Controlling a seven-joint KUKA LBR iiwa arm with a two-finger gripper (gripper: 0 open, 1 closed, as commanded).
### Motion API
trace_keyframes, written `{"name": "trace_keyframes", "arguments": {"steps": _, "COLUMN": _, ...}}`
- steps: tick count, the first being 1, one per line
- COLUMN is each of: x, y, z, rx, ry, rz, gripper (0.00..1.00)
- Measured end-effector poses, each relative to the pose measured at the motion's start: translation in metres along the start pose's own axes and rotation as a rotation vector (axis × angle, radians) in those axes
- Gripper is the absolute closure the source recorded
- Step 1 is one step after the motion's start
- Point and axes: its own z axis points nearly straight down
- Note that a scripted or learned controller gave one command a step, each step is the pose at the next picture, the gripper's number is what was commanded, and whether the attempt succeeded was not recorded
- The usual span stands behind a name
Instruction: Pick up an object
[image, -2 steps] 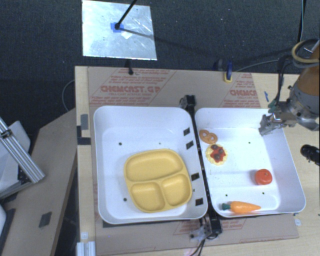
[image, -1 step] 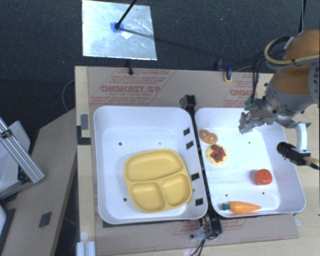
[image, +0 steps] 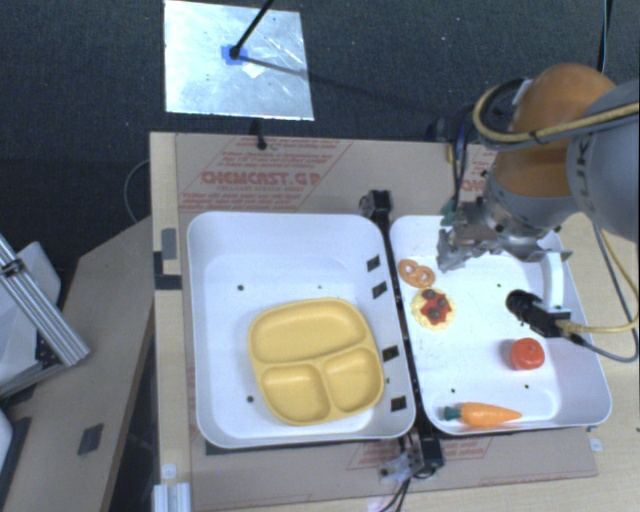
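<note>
Over the right bin (image: 480, 365), the gripper (image: 456, 250), its grip unreadable, hangs beside what looks like a looped pretzel (image: 416, 272); round pizza (image: 433, 309) nearby.

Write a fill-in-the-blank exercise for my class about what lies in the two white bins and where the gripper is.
1. The yellow tray lies in the bin on the view's ____ side.
2. The tray has ____ compartments.
3. The other bin holds ____ toy foods, among them a carrot and a tomato.
4. The toy food nearest the gripper is the ____.
Missing words: left; three; four; pretzel.
</note>
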Motion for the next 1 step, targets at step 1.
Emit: {"name": "trace_keyframes", "arguments": {"steps": 1, "x": 0.0594, "y": 0.0038, "z": 0.0100, "rx": 0.000, "ry": 0.000, "rz": 0.000, "gripper": 1.00}}
